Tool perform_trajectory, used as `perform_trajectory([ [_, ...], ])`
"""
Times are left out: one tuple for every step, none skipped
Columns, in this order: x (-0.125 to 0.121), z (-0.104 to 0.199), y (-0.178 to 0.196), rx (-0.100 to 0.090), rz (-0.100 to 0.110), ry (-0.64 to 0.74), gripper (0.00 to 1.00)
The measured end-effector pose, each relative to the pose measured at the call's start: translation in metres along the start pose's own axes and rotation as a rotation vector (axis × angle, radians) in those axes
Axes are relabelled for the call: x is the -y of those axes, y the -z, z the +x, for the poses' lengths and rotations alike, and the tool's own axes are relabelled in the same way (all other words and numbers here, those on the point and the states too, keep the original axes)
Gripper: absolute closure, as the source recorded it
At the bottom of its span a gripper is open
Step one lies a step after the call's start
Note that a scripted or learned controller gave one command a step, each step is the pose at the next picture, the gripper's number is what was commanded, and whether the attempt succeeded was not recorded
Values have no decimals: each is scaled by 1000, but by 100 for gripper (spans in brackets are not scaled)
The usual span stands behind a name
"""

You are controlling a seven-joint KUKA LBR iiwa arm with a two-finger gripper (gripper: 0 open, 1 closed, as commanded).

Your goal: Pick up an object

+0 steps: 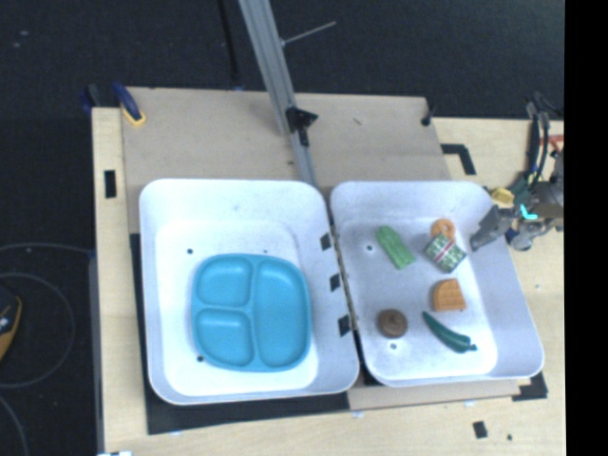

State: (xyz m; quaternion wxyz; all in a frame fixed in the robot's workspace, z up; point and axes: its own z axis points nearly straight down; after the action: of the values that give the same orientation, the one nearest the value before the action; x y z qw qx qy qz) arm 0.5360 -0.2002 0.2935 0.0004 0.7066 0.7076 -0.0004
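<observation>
Green pepper [448, 332] lies beyond my fingers [486, 228], whose state I cannot tell; approaching, I must descend onto the small can [444, 252] nearest them.

tray [253, 312] in left bin [161, 207], items in right bin [503, 350]

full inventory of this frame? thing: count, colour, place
bins: 2, white, side by side on the bench
divided plate: 1, light blue, in the left bin
long green piece: 1, light green, right bin, upper middle
small can: 1, green and white, right bin, upper right
round orange piece: 1, orange, just above the can
orange chunk: 1, orange, right bin, right of centre
brown ball: 1, brown, right bin, lower left
dark green pod: 1, dark green, right bin, lower right
gripper: 1, grey, at the right bin's right rim
</observation>
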Motion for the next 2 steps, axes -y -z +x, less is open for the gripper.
perform_trajectory([
  [0, 0, 1, 0, -1, 0, 0],
  [-1, 8, -47, -1, 2, 0, 0],
])
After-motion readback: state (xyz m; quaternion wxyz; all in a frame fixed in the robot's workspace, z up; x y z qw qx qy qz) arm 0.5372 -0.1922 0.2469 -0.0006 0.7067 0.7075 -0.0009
